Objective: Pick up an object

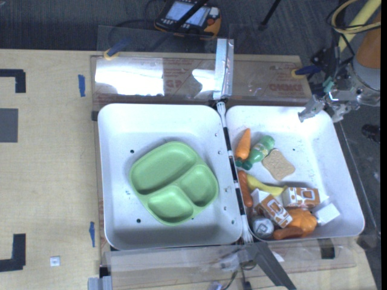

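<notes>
Two shallow white plastic bins, rounded corners, glossy. Left bin (115,162): one matte green divided plate (174,182), three compartments, sitting tilted mid-bin. Right bin (338,180): small toy food piled along its left wall and near corner. Count: one orange carrot (243,143), one green bottle-like piece (260,148), one speckled tan bread slice (278,164), one yellow banana (264,185), two printed orange-white cartons (300,196), one round grey can end (263,226); more orange bits below, unclear. Gripper (319,106) hangs over the right bin's far right corner, well apart from the pile, holding nothing; can't tell its spread.
</notes>
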`<state>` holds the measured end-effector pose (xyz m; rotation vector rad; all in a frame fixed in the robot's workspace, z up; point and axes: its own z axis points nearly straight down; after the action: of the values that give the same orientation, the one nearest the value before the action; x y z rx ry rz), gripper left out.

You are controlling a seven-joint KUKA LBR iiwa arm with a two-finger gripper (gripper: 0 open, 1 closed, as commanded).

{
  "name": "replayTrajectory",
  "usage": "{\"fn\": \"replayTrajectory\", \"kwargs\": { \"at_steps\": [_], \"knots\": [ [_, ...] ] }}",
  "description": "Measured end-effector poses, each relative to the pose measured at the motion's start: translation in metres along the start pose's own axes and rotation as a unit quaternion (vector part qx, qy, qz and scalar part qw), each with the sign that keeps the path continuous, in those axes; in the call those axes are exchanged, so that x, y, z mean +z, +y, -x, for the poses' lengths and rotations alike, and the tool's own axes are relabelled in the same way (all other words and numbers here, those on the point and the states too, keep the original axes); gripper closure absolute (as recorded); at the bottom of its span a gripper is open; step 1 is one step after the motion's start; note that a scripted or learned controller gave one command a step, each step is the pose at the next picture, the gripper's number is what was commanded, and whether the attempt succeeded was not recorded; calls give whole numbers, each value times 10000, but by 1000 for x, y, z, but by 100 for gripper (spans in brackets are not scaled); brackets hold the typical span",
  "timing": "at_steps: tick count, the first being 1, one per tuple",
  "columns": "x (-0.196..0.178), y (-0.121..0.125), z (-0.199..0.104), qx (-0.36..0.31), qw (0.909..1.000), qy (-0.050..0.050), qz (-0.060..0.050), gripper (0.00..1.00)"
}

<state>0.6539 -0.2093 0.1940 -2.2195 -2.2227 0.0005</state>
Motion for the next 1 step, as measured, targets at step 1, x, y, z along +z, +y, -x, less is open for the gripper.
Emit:
{"fn": "replayTrajectory", "kwargs": {
  "at_steps": [1],
  "knots": [
    [46,-34,-44,494,9988,1,-5,0]
  ]
}}
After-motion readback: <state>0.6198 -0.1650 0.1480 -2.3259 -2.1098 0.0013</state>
